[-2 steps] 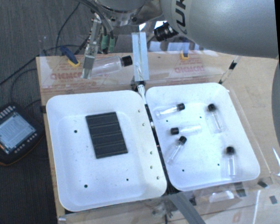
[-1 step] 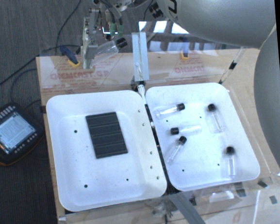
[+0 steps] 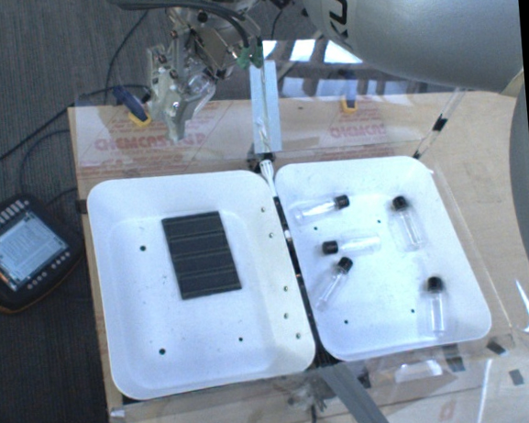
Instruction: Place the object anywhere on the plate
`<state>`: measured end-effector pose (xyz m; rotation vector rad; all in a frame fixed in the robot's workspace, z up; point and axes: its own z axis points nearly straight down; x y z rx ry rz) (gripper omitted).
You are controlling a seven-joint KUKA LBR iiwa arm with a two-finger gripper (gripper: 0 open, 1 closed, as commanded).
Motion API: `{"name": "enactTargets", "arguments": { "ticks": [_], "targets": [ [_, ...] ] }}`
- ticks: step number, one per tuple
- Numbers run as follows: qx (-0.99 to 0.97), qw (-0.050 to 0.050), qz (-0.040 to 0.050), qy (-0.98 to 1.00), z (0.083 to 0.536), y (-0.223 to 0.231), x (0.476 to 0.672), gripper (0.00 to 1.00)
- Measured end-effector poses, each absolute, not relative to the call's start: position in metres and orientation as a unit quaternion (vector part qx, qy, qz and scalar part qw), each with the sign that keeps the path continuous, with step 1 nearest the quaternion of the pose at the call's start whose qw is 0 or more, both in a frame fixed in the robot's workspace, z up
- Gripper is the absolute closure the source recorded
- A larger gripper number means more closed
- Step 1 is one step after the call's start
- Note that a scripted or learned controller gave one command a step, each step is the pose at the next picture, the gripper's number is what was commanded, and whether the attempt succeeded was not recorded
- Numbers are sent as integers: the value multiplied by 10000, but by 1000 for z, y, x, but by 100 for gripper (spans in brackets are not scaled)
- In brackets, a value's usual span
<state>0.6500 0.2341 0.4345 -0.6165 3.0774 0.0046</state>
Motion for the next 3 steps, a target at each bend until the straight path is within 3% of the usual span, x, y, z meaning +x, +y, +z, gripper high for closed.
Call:
{"name": "enactTargets", "arguments": {
  "ticks": [1,2,3],
  "targets": [
    [-3558,28,16,9346,434,234,669,100],
    [-4648,17,1,8854,434,229,669,100],
    [-5448,7,4,8386,434,222,573,100]
  ]
}}
